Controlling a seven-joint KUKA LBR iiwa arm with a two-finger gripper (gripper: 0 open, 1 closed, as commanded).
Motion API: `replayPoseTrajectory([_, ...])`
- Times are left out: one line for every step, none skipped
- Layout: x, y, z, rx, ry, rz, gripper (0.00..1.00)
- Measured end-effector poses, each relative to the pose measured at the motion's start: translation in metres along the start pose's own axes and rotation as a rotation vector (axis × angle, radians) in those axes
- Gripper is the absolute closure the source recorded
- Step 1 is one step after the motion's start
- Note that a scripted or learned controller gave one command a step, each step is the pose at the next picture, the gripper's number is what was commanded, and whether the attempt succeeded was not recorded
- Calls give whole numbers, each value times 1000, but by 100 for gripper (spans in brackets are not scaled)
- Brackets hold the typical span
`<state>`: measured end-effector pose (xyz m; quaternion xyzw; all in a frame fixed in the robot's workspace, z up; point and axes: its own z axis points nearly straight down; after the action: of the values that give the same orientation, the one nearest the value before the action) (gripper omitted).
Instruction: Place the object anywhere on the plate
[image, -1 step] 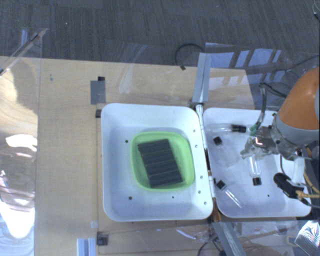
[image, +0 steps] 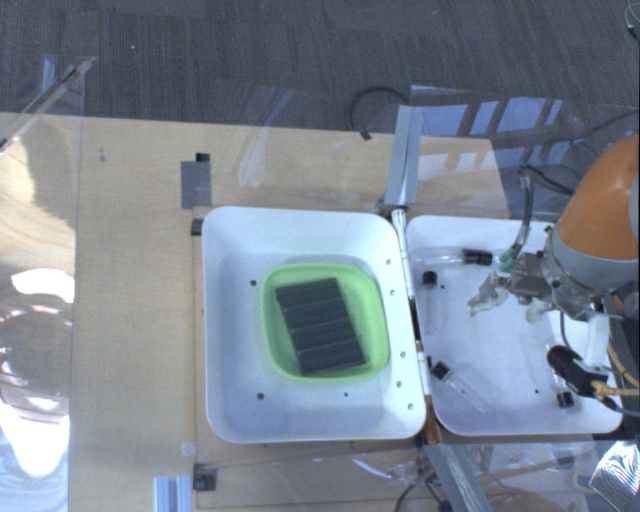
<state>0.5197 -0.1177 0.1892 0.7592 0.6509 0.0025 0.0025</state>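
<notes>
From the overhead camera I am looking down at a slant on a pale wooden bench (image: 120, 300) that is carrying two shallow white bins with rounded corners and smooth, glossy walls. In the left bin (image: 230, 400) a lime-green plate (image: 275, 300) is sitting near the middle; it is squarish with softly rounded corners and a raised rim, and its plastic is glowing a little against the white. Lying flat on that plate, turned at a slight angle, is the object (image: 320, 327), a dark grey, matte rectangular slab scored across by shallow grooves into several bars, and it is resting wholly inside the green rim. My arm (image: 600, 215) is reaching in from the right over the right bin (image: 480, 400), its rounded orange band and grey housing bulging at the edge of the picture. My gripper (image: 497, 290) is hanging over the upper part of that bin, well apart from the plate; it is showing as thin, pale metallic pieces with a small teal spot beside them, too small and tangled for me to tell how far it is spread, and I am seeing nothing between its tips. A black cable (image: 570, 372) is curling below it.
</notes>
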Motion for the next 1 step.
replayPoseTrajectory([-66,34,-22,-2,-2,-85,0])
